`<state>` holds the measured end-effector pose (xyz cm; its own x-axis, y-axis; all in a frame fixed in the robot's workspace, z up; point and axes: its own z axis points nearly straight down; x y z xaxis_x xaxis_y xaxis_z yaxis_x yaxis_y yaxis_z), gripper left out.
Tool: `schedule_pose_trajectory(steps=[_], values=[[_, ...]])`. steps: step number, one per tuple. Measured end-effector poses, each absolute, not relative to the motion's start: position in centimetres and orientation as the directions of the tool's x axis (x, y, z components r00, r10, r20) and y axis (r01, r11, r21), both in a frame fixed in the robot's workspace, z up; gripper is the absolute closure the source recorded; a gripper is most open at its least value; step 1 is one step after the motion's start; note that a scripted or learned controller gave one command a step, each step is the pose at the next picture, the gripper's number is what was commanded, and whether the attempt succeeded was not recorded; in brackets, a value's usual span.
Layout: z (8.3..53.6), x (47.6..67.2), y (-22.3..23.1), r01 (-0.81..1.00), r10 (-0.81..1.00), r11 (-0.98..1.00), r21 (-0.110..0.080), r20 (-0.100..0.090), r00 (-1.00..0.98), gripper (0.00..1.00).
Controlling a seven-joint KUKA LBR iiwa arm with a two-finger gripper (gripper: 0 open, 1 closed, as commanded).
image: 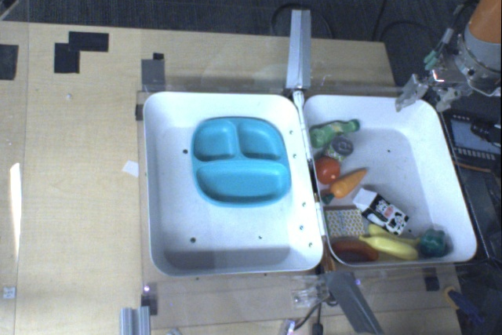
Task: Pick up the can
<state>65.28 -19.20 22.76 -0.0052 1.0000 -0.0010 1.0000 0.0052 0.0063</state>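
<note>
The can (342,145) is a small grey tin in the right bin (408,161), by its left wall. It lies just below a green bottle (333,129) and above a red tomato (328,169). My gripper (424,94) hangs over the right bin's far right corner, well to the right of the can and above it. Its two fingers stand apart, open, with nothing between them.
An orange carrot (349,182), a black-and-white carton (384,213), a banana (388,246), a green object (431,242) and a mesh pad (341,221) crowd the right bin's near side. A blue divided plate (239,161) lies in the left bin (169,192).
</note>
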Motion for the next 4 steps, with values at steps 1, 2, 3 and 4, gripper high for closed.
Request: schedule_pose_trajectory(steps=[1,2,3,4], values=[[10.5,67.0,-11.6,0.999,0.999,0.048,0.005,0.0,-0.048,0.0],[9.5,66.7,-10.3,0.99,0.99,-0.143,0.007,0.001,0.143,0.0],[9.6,63.5,-16.2,0.951,0.951,-0.308,0.005,0.001,0.308,0.0],[8.9,59.3,-14.5,0.961,0.962,-0.275,0.01,0.002,0.275,0.0]])
